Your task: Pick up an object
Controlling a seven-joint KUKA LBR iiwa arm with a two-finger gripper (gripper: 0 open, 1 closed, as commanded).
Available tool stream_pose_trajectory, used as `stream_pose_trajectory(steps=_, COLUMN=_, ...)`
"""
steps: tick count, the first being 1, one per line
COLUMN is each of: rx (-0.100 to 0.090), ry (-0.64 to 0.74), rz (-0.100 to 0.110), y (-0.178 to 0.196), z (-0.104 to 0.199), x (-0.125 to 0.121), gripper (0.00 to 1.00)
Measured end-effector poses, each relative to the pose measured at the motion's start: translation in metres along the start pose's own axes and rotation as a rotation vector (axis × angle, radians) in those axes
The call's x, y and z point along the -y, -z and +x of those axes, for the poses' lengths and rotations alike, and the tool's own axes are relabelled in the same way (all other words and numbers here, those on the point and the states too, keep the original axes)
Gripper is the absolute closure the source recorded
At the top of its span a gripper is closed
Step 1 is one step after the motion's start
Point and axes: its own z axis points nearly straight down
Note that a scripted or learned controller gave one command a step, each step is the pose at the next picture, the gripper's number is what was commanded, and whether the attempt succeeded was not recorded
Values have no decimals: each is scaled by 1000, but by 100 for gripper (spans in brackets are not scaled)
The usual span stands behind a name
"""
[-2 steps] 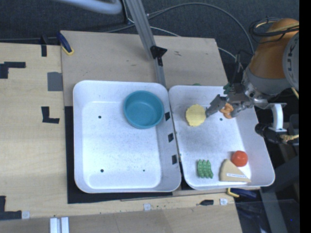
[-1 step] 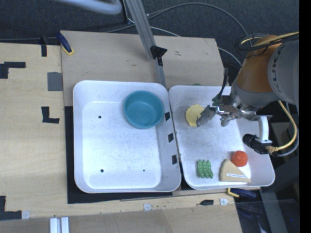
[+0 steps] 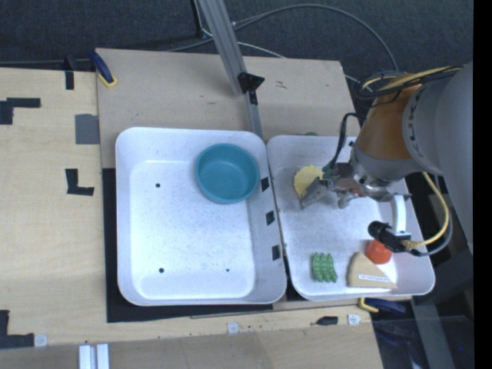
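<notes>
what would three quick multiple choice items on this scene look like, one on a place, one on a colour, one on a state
1. Where is the blue bowl?
A. in the left bin, near its back right corner
B. in the right bin
C. on the bare bench

2. What colour is the small bumpy item near the right bin's front edge?
A. red
B. green
C. yellow

3. How does the gripper stand?
A. raised high over the left bin
B. parked off the bench
C. down in the right bin beside the yellow object

Answers: 1 A, the bowl sits in the left bin's far right part. 2 B, it is plainly green. 3 C, its fingers reach next to the yellow piece.
</notes>
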Motion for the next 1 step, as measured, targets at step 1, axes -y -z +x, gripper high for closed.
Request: stream_pose_trajectory(steps=1, rx=1, ry=1, rz=-4, y=12, z=0, x=-1, gripper=100)
